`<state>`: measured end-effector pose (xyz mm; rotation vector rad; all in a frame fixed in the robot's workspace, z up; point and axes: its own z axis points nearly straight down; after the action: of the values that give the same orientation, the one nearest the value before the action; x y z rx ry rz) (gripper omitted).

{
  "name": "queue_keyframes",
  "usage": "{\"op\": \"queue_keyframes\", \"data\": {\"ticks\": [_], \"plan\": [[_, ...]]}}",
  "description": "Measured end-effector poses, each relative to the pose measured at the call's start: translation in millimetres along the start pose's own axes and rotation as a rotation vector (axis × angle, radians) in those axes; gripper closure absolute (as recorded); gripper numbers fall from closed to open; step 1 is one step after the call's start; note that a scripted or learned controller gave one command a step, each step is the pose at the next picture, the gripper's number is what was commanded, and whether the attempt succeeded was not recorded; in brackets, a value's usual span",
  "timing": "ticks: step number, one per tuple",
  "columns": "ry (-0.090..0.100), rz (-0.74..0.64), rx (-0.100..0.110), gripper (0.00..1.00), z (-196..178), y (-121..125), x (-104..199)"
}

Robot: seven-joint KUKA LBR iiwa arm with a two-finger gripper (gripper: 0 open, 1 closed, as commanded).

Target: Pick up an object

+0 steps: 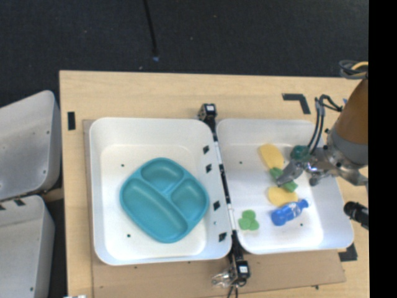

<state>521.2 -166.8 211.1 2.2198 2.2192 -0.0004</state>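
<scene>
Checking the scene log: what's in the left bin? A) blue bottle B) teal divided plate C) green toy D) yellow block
B: the teal divided plate lies in the left bin, while the blue bottle and the small yellow and green pieces lie in the right bin, where the gripper is.

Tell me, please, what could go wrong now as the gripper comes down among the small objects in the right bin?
The two-finger gripper sits among crowded items: it may pinch the small green piece with the lower yellow plastic piece, or knock the blue plastic bottle aside. The grasp could also slip off.
</scene>
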Motion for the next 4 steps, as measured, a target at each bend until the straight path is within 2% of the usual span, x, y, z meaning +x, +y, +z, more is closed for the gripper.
{"op": "queue_keyframes", "data": {"ticks": [2,3,4], "plan": [[0.000,0.002,-0.001,0.00,106.8,-4.8,-1.7],[0.000,0.010,-0.003,1.00,98.2,-4.5,-3.0],[0.001,0.009,0.000,1.00,57.4,-6.8,-6.0]]}}
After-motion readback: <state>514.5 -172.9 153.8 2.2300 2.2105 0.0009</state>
